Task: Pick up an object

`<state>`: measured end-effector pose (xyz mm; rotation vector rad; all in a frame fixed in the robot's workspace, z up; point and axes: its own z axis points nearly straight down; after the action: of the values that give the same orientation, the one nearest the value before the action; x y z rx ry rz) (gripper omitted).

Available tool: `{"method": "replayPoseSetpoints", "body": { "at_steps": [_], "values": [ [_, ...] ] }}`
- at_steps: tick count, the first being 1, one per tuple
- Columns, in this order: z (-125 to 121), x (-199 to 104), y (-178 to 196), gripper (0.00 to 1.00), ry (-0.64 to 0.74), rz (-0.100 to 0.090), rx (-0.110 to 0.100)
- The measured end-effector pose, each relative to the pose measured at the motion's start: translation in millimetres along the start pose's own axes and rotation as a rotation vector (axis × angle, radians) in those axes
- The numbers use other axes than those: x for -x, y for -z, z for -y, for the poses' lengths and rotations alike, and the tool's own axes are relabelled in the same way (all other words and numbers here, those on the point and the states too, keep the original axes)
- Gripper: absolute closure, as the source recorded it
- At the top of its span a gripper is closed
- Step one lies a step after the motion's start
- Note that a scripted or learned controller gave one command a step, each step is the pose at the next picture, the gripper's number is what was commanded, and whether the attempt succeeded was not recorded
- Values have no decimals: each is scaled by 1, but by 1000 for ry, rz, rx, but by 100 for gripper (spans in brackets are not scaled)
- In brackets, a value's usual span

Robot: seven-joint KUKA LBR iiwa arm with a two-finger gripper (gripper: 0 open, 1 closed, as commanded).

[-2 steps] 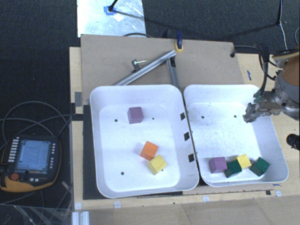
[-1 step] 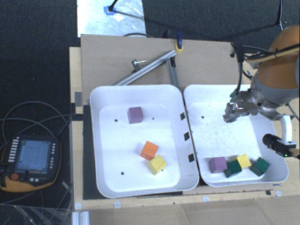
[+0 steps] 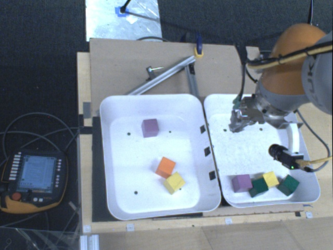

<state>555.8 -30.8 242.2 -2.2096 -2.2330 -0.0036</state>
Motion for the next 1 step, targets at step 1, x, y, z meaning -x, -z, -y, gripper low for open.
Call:
{"method": "replayPoseSetpoints", "body": {
  "at_steps": [1],
  "values": [
    [-7,-47,-11,100,0,0,-1]
  ]
}}
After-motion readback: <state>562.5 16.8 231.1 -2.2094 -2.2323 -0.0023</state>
